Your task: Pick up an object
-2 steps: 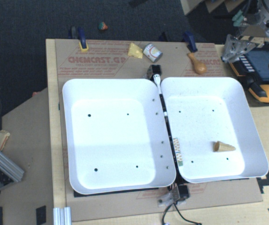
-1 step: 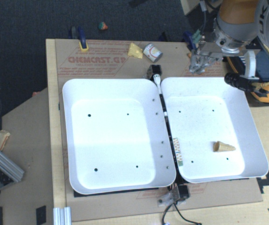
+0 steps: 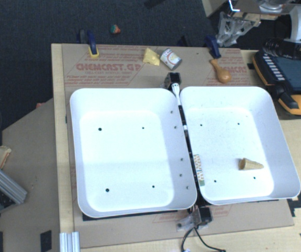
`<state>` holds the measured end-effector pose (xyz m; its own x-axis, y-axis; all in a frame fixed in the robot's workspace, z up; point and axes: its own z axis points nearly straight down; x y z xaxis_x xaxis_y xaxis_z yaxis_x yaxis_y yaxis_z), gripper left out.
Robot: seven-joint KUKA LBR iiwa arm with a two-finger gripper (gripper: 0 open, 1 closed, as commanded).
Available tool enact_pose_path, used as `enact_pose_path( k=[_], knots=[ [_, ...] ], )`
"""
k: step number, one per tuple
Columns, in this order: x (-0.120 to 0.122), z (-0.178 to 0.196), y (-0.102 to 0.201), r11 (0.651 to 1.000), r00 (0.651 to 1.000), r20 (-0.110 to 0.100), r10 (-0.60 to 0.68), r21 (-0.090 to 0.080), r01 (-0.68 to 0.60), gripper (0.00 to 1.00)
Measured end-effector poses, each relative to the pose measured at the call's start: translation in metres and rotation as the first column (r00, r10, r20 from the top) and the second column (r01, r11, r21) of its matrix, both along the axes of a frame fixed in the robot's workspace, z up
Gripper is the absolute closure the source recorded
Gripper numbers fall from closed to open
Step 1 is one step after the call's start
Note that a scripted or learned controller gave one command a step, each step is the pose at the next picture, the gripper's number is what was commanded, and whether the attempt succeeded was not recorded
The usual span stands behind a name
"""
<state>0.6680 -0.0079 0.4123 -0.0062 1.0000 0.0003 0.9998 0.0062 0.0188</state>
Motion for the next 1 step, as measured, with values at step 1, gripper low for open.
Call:
enact_pose_path(
  k=[1],
  knots=[
    [-0.0091, -0.0912, 0.0844, 1.0, 1.0, -0.029, 0.003, 0.002, -0.003, 1.0]
  ],
)
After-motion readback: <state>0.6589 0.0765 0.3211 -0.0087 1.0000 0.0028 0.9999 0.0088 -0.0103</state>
